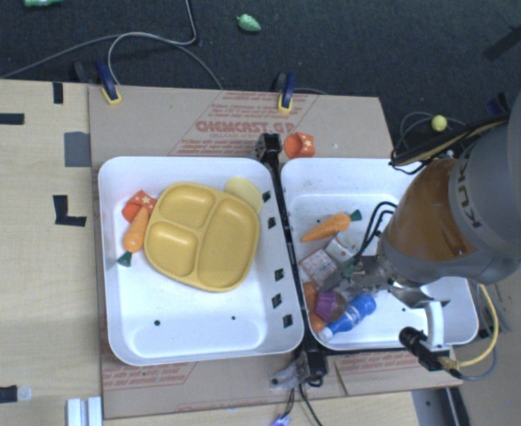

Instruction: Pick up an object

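**A:** Leftmost on the table, the left white bin (118, 327) carries a yellow three-compartment plastic plate (202, 235). A toy carrot with a red piece (136, 220) lies touching the plate's left edge, and a pale yellow rounded thing (244, 190) peeks from behind its far right corner.

**B:** And across the black divider?

**A:** The right white bin (318, 177) holds the clutter: an orange toy carrot (327, 227) toward the far side, then, nearer, a small printed packet (318, 262), a purple block (327, 305) and a blue plastic bottle with a white cap (352, 313). The grey arm with its orange band (438, 224) hangs over that bin's right half.

**B:** The end effector?

**A:** It sits low among the clutter, about (359, 272), just beyond the bottle. Whether it is open or clamped, I cannot tell.

**B:** What might go wrong?

**A:** I'd judge crowding. Packet, block and bottle lie touching, so a closing grasp could pinch two things or nudge the round bottle aside, letting it roll away and come up bare.
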Available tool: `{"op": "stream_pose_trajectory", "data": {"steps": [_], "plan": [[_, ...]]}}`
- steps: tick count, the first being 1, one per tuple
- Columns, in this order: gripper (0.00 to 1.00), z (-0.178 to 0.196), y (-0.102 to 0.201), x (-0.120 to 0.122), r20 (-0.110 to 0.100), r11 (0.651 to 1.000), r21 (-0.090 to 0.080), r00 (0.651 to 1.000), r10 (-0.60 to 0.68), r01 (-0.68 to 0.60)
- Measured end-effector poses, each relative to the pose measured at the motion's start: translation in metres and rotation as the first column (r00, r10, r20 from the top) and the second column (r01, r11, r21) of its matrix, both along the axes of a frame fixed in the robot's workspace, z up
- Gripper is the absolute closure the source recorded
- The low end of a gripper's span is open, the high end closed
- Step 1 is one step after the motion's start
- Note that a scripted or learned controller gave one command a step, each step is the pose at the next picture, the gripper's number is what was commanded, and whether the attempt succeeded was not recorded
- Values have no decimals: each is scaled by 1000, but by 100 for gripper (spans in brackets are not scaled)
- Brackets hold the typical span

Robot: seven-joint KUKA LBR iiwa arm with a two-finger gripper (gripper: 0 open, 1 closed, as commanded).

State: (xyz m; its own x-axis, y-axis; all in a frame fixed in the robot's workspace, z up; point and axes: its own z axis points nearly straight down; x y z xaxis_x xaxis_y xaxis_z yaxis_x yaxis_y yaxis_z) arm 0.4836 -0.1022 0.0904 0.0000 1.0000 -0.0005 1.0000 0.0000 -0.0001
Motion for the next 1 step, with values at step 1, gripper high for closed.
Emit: {"op": "stream_pose_trajectory", "data": {"steps": [1], "plan": [[0, -2, -5, 68, 3, 1000, 0, 1000, 1, -1]]}}
